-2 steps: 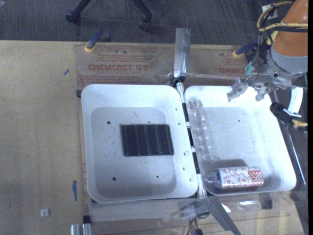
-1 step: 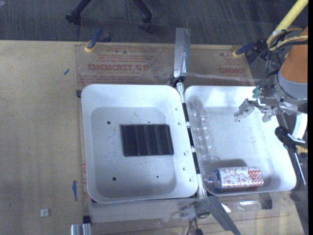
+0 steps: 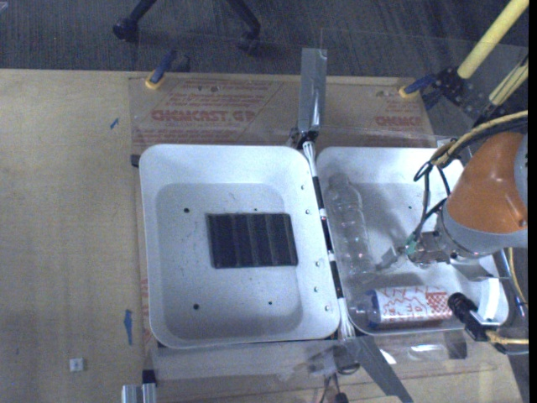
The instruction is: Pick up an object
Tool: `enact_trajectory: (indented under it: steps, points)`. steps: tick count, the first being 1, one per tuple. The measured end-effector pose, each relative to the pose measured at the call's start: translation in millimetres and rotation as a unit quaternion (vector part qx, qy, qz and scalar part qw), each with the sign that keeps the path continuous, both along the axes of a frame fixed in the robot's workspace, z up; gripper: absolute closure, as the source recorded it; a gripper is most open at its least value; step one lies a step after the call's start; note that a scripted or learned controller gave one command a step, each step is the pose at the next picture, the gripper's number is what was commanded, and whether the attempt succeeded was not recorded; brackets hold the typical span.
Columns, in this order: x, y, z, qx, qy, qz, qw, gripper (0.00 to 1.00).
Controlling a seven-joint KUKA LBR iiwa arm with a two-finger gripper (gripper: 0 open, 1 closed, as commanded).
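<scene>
A clear plastic bottle (image 3: 348, 225) lies lengthwise along the left side of the right bin (image 3: 394, 170). A red-and-white patterned tube-shaped package (image 3: 407, 305) rests on its side at that bin's near edge. A dark ridged rectangular block (image 3: 252, 240) sits flat in the middle of the left bin (image 3: 168, 225). My gripper (image 3: 393, 259) hangs low in the right bin, just right of the bottle's lower end and above the patterned package. Nothing shows in its grasp. The orange wrist band (image 3: 491, 196) is above and to the right of it.
A metal divider post (image 3: 312, 91) stands between the bins at the far side. Cables (image 3: 436, 170) loop around the wrist over the right bin's far right corner. A yellow-handled clamp (image 3: 164, 68) and chair legs (image 3: 201, 7) lie beyond the bench.
</scene>
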State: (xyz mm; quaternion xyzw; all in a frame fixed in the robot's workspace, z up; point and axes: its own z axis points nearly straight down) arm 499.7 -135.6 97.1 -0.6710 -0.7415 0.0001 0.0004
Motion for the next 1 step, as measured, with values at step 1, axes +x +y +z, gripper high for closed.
enact_trajectory:
  steps: [1]
  points:
    - [-7.0,22.0,21.9,-0.007,-0.004,-0.078,0.9969,0.0]
